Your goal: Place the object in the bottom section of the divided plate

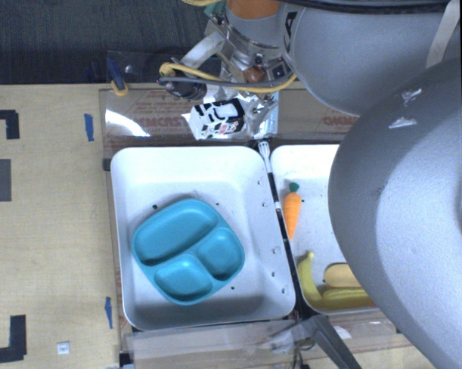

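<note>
1. Camera view: blue divided plate sits in the left bin; all sections look bare, so nothing placed yet.
2. Carrot lies right of plate, in the right bin; banana below it. Which is "the object" – can't tell.
3. Gripper hangs above plate, past bin's far rim; jaws open or shut – can't tell. Pick + place both left.

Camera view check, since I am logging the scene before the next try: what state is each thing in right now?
Blue divided plastic plate: lies flat in the left white bin, all sections bare.
Orange toy carrot: lies in the right white bin, by the wall between the bins.
Yellow toy banana: lies in the right bin, partly hidden by the arm.
Gripper: above the bins' far edge, away from the objects.
</note>
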`<state>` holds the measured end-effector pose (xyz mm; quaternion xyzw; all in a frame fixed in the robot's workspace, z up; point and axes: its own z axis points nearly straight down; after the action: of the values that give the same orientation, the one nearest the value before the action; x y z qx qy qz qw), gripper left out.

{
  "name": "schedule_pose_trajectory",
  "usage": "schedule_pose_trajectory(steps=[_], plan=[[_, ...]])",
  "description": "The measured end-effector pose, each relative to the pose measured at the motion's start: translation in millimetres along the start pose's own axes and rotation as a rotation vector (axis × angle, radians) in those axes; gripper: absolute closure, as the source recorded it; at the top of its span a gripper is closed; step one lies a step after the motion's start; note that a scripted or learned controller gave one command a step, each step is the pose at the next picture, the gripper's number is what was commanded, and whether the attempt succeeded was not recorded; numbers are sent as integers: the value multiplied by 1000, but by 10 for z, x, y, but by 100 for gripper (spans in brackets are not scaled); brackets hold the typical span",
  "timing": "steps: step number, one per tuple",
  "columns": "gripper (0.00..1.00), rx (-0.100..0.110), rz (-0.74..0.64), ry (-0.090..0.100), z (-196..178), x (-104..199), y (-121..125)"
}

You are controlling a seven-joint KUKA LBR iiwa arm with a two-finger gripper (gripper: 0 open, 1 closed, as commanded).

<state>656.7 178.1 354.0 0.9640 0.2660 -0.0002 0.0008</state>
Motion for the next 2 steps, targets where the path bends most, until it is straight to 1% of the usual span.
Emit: schedule_pose_trajectory(steps=[1,2], plan=[[100,1,135,-1,-324,271,-395],[100,1,212,-14,743,47,-508]])
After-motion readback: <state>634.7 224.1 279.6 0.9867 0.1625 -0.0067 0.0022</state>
